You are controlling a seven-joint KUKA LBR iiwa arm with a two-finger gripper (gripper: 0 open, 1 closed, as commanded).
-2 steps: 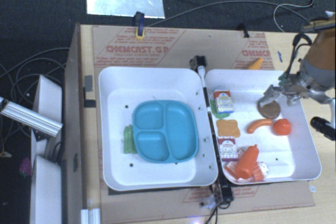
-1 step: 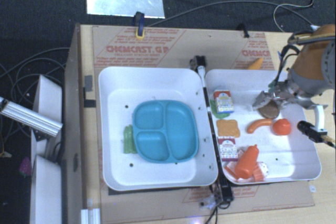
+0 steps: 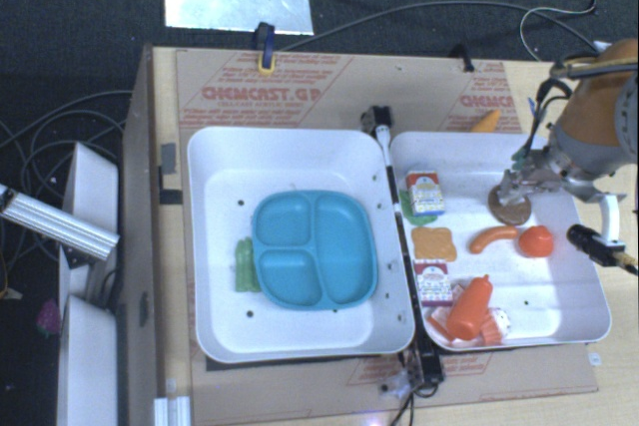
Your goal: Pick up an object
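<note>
White plastic bins sit side by side on the bench, and the arm (image 3: 599, 115) leans in from the right over the right bin (image 3: 589, 314). Its gripper (image 3: 519, 185) is down low at that bin's upper middle, right on top of a brown round disc (image 3: 509, 208) (a cookie, by the look of it); whether it grips the disc I cannot tell. Just below the disc lie a sausage (image 3: 493, 237) and a red tomato (image 3: 536, 241), nearly touching each other. Toward the bin's left wall stand a small carton (image 3: 424, 195), a slice of toast (image 3: 434, 242) and a second carton (image 3: 431, 281) in a loose column, with an orange bottle (image 3: 468, 307) slanted near the front edge. The left bin (image 3: 215, 214) holds a blue divided plate (image 3: 315, 248) with a green piece (image 3: 245, 264) beside its left rim.
</note>
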